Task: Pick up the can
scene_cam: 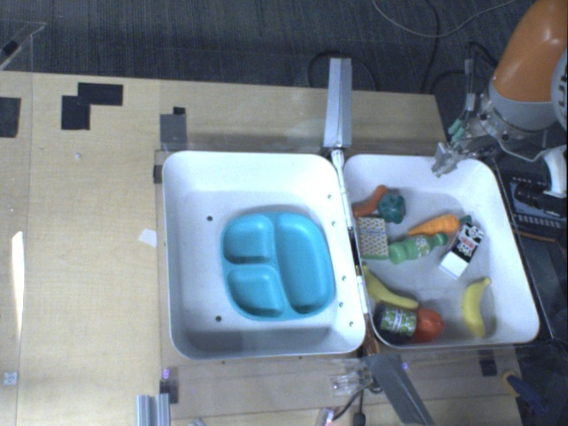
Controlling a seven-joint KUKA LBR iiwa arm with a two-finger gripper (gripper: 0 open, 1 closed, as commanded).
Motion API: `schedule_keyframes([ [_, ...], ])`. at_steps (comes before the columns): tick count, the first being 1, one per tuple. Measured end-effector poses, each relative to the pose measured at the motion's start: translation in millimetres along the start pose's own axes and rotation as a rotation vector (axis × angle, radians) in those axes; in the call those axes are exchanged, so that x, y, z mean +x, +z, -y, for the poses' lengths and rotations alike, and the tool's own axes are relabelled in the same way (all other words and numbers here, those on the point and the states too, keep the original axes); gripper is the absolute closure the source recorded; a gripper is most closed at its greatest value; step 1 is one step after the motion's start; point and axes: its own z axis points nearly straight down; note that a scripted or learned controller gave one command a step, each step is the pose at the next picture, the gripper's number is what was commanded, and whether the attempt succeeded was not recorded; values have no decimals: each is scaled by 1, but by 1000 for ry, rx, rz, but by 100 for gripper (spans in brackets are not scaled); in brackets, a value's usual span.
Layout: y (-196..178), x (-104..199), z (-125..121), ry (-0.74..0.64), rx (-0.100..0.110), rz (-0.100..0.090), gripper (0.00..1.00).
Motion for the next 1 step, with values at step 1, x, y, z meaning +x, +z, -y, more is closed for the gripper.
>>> schedule_keyframes([
  [1,16,26,-24,-25,-2,0,100],
])
